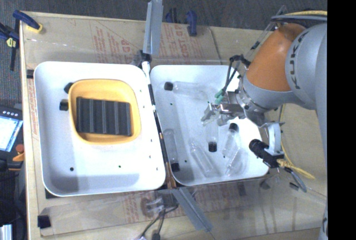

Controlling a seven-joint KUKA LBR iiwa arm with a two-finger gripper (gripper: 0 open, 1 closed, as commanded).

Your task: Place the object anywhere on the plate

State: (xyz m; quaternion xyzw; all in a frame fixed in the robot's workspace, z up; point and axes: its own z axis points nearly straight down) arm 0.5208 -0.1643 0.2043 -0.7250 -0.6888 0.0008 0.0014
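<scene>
Grey arm (289,66) bends in from my right over the right bin (183,178). My claw (214,114) hangs low among clear bottles (231,147). I cannot tell its grip.

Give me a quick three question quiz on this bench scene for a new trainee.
1. True or false: the yellow plate sits in the left bin.
2. Which bin is the pincer over? A) left B) right
3. Fill in: the dark ridged insert lies on the ____.

Key: 1 true. 2 B, the right bin, among clear plastic bottles. 3 plate.
</scene>
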